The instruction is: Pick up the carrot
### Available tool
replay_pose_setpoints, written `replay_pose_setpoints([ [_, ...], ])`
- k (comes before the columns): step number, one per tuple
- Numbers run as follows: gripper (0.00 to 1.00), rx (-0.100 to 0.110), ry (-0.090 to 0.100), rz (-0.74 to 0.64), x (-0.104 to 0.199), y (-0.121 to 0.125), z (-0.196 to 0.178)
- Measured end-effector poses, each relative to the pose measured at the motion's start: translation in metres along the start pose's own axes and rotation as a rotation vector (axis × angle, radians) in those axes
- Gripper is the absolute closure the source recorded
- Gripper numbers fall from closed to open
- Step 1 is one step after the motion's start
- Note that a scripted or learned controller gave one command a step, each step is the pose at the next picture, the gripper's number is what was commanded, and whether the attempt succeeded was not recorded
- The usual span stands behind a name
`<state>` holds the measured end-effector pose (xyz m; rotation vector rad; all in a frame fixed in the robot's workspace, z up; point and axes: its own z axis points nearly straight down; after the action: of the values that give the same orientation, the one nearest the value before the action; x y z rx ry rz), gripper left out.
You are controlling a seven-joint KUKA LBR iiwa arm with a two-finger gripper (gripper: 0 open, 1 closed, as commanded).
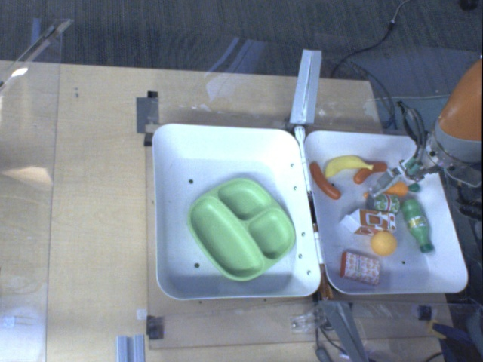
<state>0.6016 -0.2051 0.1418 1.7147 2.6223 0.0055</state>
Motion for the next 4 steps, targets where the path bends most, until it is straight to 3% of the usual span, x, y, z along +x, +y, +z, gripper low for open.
replay_pose_setpoints([
  [1,0.00,-0.002,-0.002,-0.242,-0.014,0.034,0.053],
  [2,1.00,-0.010,-0.007,-0.243,-0.014,0.038,0.040],
  [3,1.00,-0.004,-0.003,-0.239,0.036,0.058,-0.092],
  [4,0.00,-0.003,-0.002,-0.238,0.036,0.058,-0.091],
])
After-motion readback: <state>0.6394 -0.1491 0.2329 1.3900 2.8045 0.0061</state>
